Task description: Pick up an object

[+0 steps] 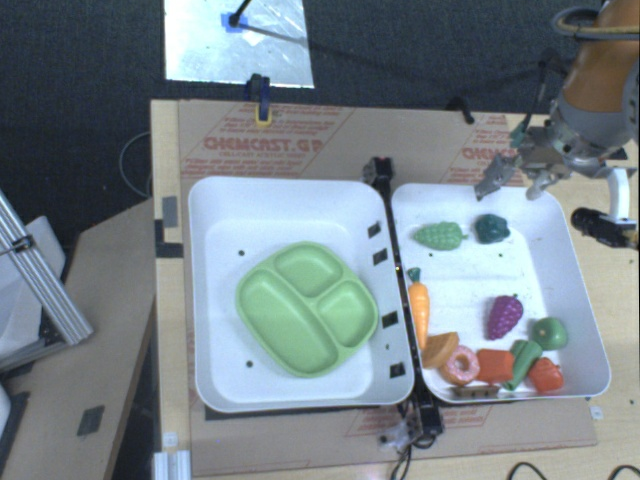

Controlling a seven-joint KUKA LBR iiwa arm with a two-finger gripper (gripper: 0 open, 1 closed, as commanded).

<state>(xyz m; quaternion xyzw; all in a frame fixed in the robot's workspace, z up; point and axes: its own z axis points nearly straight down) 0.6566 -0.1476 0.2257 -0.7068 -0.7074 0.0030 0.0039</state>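
Camera view: dark green broccoli (491,228), bumpy, small.

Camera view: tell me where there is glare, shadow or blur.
Camera view: glare on the foil sheet at the top; lighting over both bins is even, with soft shadows under the green plate and the toy food; the gripper and arm at the upper right look slightly soft, while the carrot and grapes are sharp.
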